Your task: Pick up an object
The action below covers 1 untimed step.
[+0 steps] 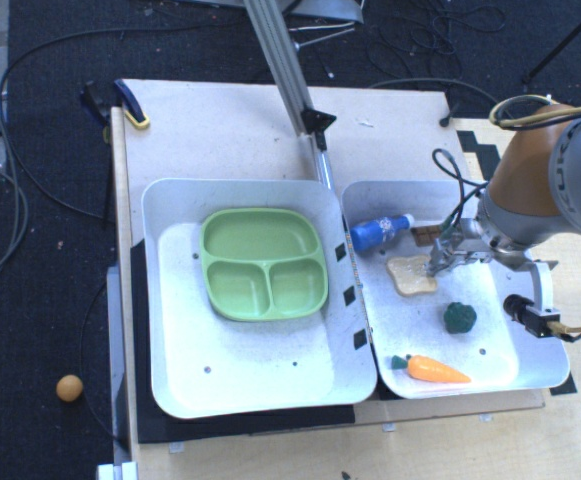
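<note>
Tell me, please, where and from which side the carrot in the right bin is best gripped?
Probably across the thick middle of the carrot, coming straight down from above. It lies flat on the floor of the right bin, running left to right with its green top on the left, so the fingers should close across its narrow width. The bin's near wall lies close by, which makes a sideways approach awkward.
</note>
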{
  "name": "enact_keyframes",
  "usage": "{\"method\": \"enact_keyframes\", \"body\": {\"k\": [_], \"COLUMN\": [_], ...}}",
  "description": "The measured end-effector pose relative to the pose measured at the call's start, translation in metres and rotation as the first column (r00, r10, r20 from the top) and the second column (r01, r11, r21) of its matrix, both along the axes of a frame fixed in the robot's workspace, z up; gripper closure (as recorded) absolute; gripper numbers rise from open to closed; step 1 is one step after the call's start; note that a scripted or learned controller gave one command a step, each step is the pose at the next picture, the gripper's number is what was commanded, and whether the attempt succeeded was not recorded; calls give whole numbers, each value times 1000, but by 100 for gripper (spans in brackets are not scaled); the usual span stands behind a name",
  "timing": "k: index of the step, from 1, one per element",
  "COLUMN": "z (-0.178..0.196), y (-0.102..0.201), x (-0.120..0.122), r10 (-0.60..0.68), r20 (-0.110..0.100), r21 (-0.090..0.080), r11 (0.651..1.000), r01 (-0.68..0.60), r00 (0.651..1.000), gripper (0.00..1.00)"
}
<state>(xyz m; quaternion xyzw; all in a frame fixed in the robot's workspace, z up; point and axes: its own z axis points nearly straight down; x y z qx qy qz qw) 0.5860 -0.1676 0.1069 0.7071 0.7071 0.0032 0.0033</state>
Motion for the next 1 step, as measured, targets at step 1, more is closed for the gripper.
{"method": "enact_keyframes", "body": {"k": [1], "z": [52], "y": [10], "x": [-1], "r10": [3], "r20": [-4], "r21": [-1], "r11": [1000], "r01": [-3], "r00": [1000], "gripper": [100]}}
